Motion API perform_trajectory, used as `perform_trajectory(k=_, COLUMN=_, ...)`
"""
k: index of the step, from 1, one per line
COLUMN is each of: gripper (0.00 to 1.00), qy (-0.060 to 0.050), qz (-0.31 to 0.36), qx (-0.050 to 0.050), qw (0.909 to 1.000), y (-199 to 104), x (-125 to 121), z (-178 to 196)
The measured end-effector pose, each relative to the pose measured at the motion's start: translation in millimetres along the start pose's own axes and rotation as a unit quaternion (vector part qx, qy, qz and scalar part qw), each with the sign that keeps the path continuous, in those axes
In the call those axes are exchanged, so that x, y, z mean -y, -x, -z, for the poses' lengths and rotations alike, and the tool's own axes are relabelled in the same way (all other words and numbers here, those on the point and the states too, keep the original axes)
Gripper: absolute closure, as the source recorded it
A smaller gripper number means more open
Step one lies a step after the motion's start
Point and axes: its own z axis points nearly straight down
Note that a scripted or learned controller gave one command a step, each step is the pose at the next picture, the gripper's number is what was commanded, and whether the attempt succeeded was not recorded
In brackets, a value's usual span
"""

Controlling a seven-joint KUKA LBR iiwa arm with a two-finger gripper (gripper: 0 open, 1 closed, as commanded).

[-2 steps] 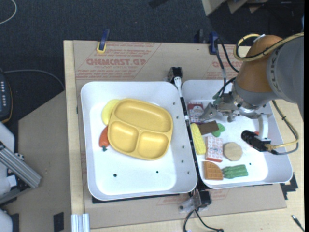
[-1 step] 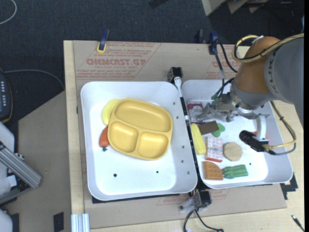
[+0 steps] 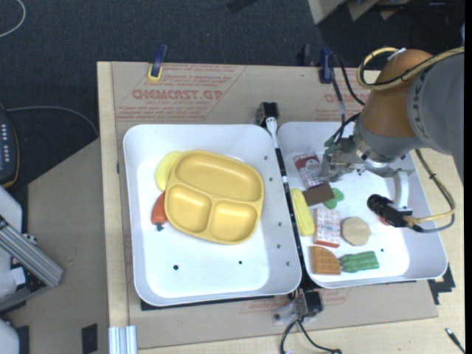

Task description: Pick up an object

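Approach step: the hand [image 3: 330,162], grip state indiscernible, is hovering in the right bin [image 3: 428,260] beside the brown block [image 3: 318,194]; next, descending and closing on it.

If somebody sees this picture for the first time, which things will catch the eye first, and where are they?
First, the big yellow divided plate lying in the left bin, with a red-orange pepper at its left edge. Next, the grey arm with its orange band, reaching from the right over the right bin, where small toy foods lie, among them a corn cob.
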Motion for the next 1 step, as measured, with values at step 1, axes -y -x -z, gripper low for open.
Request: perform_trajectory(k=1, gripper=1.00, qy=-0.004, qz=0.000, qx=0.003, qw=1.0000, y=1.1, x=-3.8, z=43.3)
